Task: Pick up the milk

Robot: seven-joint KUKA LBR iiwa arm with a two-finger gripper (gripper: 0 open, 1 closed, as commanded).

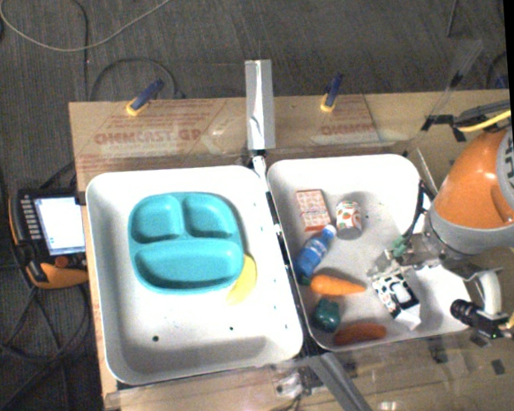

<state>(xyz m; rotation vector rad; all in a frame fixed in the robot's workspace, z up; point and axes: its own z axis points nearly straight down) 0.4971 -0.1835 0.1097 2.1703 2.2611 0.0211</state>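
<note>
- Your milk carton (395,294) lies tilted in the right bin (373,166), near its right side, just right of the carrot (338,284).
- Your gripper (401,260) sits just above the milk carton; you cannot tell how wide it is.

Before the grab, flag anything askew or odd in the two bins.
A yellow banana lies half tucked under the teal plate in the left bin. The milk carton lies tipped on its side in the right bin.
</note>
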